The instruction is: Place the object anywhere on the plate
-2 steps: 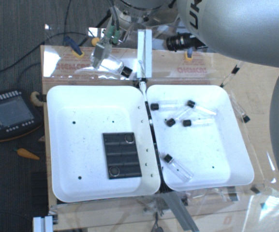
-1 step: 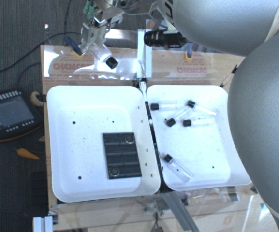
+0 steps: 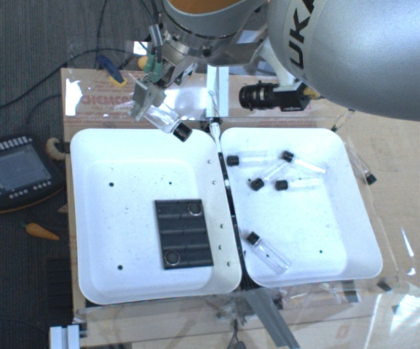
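My gripper (image 3: 148, 102) hangs over the far rim of the left bin (image 3: 100, 195), near its back right corner. It is shut on a clear vial (image 3: 166, 120) with a black cap, which sticks out down and to the right from the fingers. The plate (image 3: 183, 233), a dark ribbed rectangle, lies flat in the left bin, right of its middle and towards the front. Two small round rings sit on the plate, one at its far right corner and one at its near left corner.
The right bin (image 3: 341, 224) holds several loose clear vials with black caps, one of them (image 3: 268, 250) near the front. A control pendant (image 3: 14, 173) and an orange-handled tool (image 3: 42, 231) lie off the bench to the left.
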`<state>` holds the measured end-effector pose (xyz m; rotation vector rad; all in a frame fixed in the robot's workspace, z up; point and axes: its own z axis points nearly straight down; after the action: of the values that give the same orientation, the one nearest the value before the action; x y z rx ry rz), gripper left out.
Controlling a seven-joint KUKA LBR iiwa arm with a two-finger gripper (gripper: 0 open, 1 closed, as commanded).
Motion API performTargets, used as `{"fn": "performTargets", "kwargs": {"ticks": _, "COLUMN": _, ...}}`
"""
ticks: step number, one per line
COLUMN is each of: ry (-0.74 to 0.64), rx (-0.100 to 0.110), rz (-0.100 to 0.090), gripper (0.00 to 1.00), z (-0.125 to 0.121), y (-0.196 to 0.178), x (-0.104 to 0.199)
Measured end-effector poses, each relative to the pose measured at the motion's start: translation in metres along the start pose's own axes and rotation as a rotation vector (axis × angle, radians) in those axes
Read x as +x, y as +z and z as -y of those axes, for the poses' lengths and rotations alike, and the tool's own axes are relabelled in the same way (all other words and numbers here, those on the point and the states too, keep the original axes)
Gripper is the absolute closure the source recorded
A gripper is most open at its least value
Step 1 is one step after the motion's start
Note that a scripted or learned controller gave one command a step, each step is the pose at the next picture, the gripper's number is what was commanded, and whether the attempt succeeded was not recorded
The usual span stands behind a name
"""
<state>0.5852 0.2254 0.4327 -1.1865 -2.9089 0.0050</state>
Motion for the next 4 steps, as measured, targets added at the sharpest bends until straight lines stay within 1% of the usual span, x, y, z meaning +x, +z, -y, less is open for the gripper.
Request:
{"fn": "performTargets", "kwargs": {"ticks": 1, "ry": -0.588, "rx": -0.002, "rz": 0.000, "gripper": 1.00, "z": 0.077, "y": 0.025, "x": 0.064}}
{"fn": "performTargets", "kwargs": {"ticks": 2, "ry": -0.936, "rx": -0.005, "rz": 0.001, "gripper": 1.00, "z": 0.064, "y": -0.001, "x": 0.078}}
{"fn": "performTargets", "kwargs": {"ticks": 3, "ry": -1.465, "rx": -0.005, "rz": 0.001, "gripper": 1.00, "z": 0.055, "y": 0.012, "x": 0.068}}
{"fn": "performTargets", "kwargs": {"ticks": 4, "ry": -2.025, "rx": -0.008, "rz": 0.003, "gripper": 1.00, "z": 0.055, "y": 0.000, "x": 0.054}}
